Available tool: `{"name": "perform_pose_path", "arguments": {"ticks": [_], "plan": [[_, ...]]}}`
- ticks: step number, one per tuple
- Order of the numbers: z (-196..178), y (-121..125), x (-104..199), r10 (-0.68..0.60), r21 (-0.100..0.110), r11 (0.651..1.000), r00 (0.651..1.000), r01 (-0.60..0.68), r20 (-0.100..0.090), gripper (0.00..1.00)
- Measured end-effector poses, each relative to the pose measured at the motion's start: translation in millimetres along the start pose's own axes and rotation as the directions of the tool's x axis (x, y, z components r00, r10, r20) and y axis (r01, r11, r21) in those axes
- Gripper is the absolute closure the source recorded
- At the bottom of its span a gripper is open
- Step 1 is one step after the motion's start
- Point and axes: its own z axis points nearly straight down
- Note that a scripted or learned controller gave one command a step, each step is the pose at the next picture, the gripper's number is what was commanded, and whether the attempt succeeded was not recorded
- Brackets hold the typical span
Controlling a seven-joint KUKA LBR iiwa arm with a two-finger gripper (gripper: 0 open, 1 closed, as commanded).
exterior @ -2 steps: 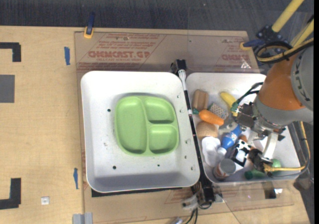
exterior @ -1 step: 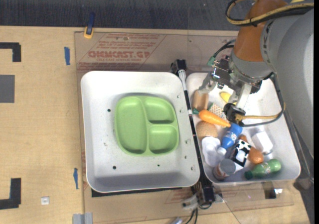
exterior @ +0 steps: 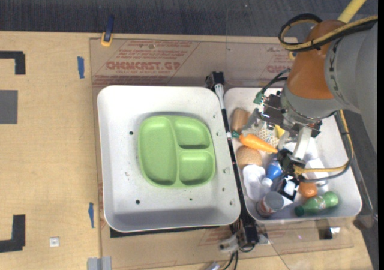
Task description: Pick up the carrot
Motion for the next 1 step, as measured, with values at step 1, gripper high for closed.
{"name": "perform_pose_path", "arguments": {"ticks": [1], "plan": [[78.8,3.1,-61.9,0.232,0.000,0.973,0.973,-0.232,0.001,0.00]]}}
